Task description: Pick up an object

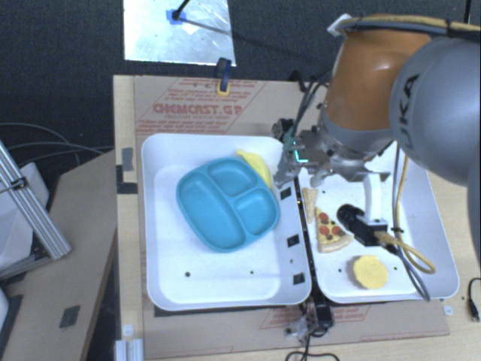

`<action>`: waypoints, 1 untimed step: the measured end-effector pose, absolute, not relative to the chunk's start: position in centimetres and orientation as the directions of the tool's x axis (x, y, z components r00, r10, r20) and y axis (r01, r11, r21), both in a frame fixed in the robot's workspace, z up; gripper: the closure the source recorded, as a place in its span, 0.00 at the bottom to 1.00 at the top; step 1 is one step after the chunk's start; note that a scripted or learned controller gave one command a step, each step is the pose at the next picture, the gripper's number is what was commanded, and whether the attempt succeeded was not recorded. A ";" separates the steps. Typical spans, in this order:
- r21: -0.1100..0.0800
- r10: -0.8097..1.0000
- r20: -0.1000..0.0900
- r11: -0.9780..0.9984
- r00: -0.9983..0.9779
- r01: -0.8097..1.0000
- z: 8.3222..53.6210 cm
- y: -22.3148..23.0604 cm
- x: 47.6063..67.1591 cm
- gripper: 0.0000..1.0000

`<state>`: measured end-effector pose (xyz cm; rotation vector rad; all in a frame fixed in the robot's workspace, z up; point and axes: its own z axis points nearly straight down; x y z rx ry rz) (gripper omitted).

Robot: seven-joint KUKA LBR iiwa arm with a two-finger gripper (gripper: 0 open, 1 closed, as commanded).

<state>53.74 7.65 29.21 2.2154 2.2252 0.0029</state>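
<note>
A robotics lab: a KUKA arm (pixel 421 89) over white bins (pixel 218 273) on a cardboard-topped bench (pixel 195 107), aluminium framing (pixel 30 209), loose cables (pixel 45 145).

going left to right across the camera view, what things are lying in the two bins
blue divided plate → toy pizza slice → round yellow piece

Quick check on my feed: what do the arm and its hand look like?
The arm is a bulky, rounded grey casing with dark lettering on its side. A glossy orange band wraps it above the wrist, edged by a pale rim. Below sits a small metallic hand with a tiny green light. Thin dark cables run beside it.
</note>
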 end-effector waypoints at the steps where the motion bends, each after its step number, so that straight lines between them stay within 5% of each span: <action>1: 0.007 1.000 0.002 0.007 -0.007 1.000 37.0 11.7 54.5 0.00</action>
